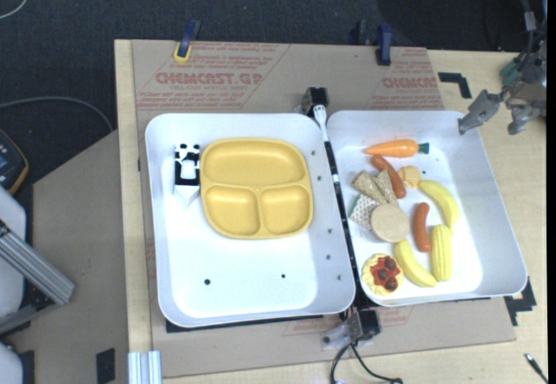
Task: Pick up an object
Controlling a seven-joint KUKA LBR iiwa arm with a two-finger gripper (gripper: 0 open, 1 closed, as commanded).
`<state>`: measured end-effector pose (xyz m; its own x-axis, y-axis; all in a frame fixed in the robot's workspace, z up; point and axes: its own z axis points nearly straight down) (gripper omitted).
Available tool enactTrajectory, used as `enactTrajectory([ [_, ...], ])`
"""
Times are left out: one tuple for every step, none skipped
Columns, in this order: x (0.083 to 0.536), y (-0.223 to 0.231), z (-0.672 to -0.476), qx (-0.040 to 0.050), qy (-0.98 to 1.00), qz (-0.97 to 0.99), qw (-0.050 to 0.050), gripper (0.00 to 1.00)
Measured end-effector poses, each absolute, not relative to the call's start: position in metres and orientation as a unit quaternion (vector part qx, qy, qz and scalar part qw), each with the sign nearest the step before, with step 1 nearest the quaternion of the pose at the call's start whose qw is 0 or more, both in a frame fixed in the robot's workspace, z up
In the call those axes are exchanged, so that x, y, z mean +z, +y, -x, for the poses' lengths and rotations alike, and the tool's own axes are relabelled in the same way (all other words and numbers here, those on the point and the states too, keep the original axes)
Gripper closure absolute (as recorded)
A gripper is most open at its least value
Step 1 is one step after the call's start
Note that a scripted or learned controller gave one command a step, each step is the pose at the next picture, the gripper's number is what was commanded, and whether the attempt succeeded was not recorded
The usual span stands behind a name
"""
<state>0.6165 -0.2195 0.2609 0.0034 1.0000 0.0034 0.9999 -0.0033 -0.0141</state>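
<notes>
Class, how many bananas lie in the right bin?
2: one banana near the bin's right side, another banana toward the front beside the corn cob. None look hidden.

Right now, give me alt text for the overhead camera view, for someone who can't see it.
Two white bins sit side by side on a bench: the left bin holds a yellow divided plate, and the right bin holds toy food, including a carrot, bananas, sausages and corn. The robot's claw hangs over the right bin's far right corner, holding nothing.
</notes>
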Motion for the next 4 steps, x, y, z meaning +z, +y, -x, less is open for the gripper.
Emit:
enactTrajectory([
  [0.270, -0.219, -0.619, 0.0001, -0.707, 0.707, 0.000, 0.00],
  [0.226, -0.219, -0.624, 0.0012, -0.707, 0.707, 0.002, 0.00],
  [0.183, -0.218, -0.626, 0.0013, -0.707, 0.707, 0.002, 0.00],
  [0.136, -0.212, -0.619, 0.0014, -0.707, 0.707, 0.003, 0.00],
])
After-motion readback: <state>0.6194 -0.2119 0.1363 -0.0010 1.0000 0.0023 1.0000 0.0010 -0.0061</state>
